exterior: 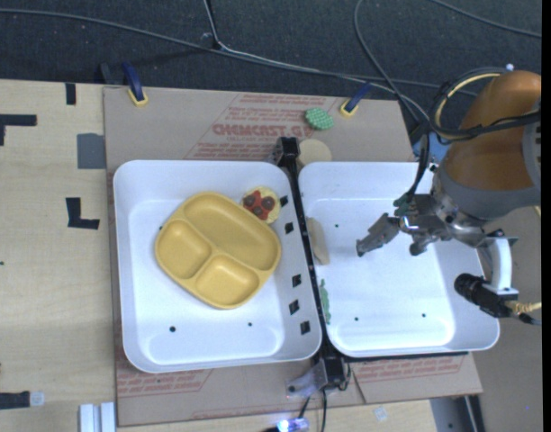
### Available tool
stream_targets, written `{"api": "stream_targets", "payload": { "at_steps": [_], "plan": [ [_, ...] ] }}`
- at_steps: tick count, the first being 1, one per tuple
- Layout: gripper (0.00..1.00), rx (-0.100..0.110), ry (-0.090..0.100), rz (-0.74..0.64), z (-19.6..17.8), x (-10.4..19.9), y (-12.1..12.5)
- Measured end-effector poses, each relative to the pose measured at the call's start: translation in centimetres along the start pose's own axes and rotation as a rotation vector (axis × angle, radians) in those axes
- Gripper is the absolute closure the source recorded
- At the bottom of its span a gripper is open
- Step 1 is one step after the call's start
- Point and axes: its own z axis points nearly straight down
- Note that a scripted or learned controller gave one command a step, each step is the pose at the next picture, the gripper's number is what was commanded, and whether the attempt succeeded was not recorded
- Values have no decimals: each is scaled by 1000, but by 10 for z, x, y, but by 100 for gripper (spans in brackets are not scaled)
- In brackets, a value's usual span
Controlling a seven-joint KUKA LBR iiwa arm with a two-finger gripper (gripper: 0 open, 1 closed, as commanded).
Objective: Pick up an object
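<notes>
Picking anything up calls first for choosing a target, and the nearest candidate is the pale flat object (317, 239) lying against the left wall of the right bin (392, 331), beside the divider between the two bins. It looks thin and hugs the wall, so a good approach, by my judgement, comes straight down with one finger on its free side, leaving room so the wall does not block the other finger. The jaws (394, 238) hang over the middle of the right bin, spread apart with nothing between them, one finger pointing left toward that object and the other nearer the wrist. The object lies to their left, apart from them.

Further out, the left bin (136, 331) holds a yellow compartment tray (218, 248) with a small red-and-dark item (260, 202) just beside its upper right corner. A green object (319, 118) sits on the cardboard on the counter above the bins.
</notes>
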Motion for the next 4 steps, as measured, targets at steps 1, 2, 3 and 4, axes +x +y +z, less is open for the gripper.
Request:
{"api": "stream_targets", "payload": {
  "at_steps": [1,2,3,4],
  "plan": [
    [0,-12,-1,-3,-6,0,2],
    [0,-10,-1,-3,51,9,7],
    [0,-9,-2,-2,102,2,14],
    [0,-12,-3,-3,151,2,14]
  ]
}}
